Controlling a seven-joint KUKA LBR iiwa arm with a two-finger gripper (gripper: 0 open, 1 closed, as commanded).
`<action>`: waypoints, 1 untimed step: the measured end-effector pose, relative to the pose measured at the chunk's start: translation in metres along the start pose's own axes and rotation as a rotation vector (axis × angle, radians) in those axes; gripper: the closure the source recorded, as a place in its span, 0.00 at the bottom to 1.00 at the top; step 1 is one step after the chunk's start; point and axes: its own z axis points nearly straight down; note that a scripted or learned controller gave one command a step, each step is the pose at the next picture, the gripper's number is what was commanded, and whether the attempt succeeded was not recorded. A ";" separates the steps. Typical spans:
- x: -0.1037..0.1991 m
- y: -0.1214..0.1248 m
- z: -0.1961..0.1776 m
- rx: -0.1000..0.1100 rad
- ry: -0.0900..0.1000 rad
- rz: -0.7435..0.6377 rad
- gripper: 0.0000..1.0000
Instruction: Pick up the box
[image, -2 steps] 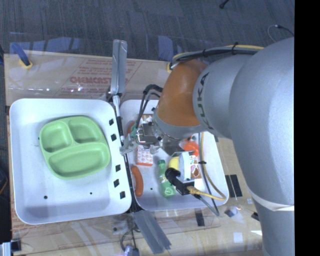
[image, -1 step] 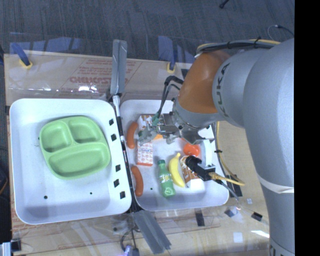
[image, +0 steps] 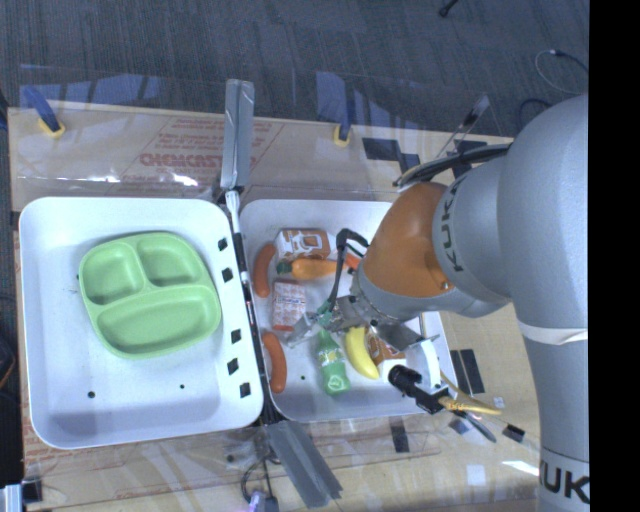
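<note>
A small orange and white box (image: 303, 243) lies flat at the back of the right bin (image: 300, 405), partly under an orange carrot (image: 314, 268). A flat white and red packet (image: 288, 303) lies just in front of it. My gripper (image: 333, 314) hangs low over the middle of the right bin, beneath the orange wrist band, in front of and to the right of the box. It sits close above the green bottle (image: 331, 366) and the banana (image: 360, 353). The wrist hides much of the bin's right half.
Two sausages lie along the right bin's left wall, one at the back (image: 263, 270) and one at the front (image: 275, 362). The left bin (image: 50, 400) holds a green divided plate (image: 150, 293). A grey divider bar (image: 236, 140) runs between the bins.
</note>
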 end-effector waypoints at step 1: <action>0.000 0.000 -0.010 0.000 -0.001 -0.005 1.00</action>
